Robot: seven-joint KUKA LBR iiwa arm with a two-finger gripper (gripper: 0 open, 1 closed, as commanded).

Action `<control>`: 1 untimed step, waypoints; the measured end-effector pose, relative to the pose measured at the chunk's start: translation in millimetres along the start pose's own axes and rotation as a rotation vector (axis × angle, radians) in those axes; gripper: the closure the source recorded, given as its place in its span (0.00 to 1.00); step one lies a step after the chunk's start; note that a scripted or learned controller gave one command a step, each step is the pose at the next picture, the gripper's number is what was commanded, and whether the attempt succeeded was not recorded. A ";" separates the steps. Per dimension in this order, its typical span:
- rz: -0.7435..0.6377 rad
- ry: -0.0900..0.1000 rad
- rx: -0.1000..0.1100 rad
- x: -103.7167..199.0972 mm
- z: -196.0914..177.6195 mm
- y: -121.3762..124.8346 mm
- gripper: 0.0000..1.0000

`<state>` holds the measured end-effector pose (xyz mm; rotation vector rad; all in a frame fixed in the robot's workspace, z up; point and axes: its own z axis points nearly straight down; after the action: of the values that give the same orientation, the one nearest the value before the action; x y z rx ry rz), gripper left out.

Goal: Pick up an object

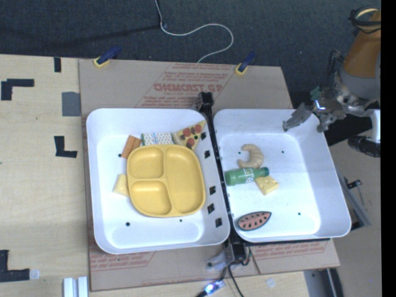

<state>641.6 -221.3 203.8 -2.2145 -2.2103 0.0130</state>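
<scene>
The gripper (304, 117) hung at the upper right corner of the right bin (322, 184), over its rim, carried by the grey arm (362, 54) with its orange band that came in from the right. Whether it was released or clenched could not be told from above; nothing showed in its grasp.

Under everything lay a brown cardboard sheet (185, 82) with red printing, pinned at its far edge by two blue-and-yellow clamps (106, 56). On it sat the two white bins, touching along a dark centre seam. The left bin (102, 166) held the biggest item, a yellow divided plate (166, 179) with three compartments, lying flat in the middle. Tucked partly beneath it were smaller pieces: a toy pizza slice (190, 133) at its upper right, a patterned card-like piece (156, 138) along its top edge, an orange-brown stick (130, 146) at its upper left, and a pale yellow wedge (119, 184) at its left side.

In the right bin, the objects to pick lay well apart from the gripper. A green bottle (245, 176) lay on its side near the centre, with a beige croissant (251, 156) touching it just above and a yellow cheese wedge (267, 184) touching its right end. A watermelon slice (253, 221) lay alone near the front wall.

A thin white cable (198, 33) looped over the dark carpet beyond the bench.
</scene>
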 end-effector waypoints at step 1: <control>-0.003 -0.003 -0.014 0.2 -8.9 3.0 0.00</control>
<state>644.8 -221.2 212.7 -2.2195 -2.2224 0.0015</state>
